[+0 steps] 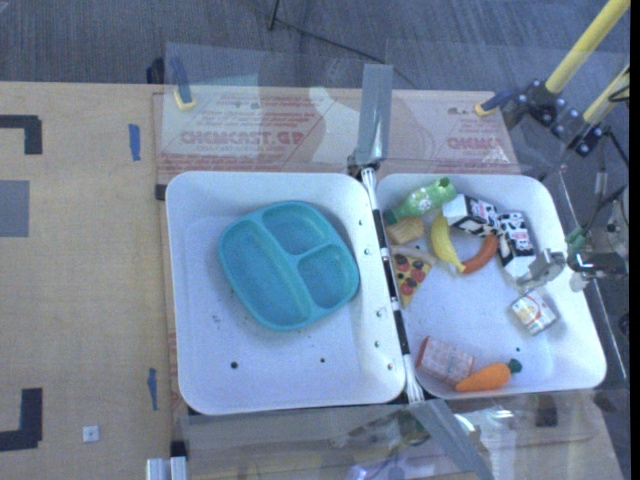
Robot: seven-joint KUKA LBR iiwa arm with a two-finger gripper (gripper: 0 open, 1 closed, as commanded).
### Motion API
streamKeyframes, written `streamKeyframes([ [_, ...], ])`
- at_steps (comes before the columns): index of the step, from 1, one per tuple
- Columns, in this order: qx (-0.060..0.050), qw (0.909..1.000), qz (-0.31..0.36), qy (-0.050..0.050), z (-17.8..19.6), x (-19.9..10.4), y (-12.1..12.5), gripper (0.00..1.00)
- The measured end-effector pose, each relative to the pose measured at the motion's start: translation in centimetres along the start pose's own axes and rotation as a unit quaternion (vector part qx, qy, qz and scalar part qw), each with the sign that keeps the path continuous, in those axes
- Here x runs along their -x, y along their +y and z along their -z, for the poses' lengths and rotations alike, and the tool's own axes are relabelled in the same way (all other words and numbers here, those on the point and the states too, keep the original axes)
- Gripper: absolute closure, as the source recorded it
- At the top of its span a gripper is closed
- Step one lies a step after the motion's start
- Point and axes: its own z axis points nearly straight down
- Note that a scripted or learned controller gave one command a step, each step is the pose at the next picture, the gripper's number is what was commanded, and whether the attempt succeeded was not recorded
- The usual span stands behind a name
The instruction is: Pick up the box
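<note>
Two glossy white plastic bins (200, 368) sat mid-frame, one rounded teal three-compartment tray (289, 265) lying left, one flat reddish box (446, 359) right; the hand's state was indiscernible.

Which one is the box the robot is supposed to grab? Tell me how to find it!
Look in the right bin, the one full of toy food, not the left bin with the blue plate. Go to its front edge: the box lies flat there, right beside the carrot. It is a reddish-brown packet with straight edges, while the carrot is orange with a green top.
</note>
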Motion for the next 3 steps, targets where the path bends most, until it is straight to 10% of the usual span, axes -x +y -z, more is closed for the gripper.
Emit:
streamKeyframes([
  [1, 0.001, 0.9967, -0.082, -0.001, -13.8, -2.7, -0.5, 0.00],
  [3, 0.005, 0.9988, -0.049, -0.003, -15.2, -5.0, -0.3, 0.00],
])
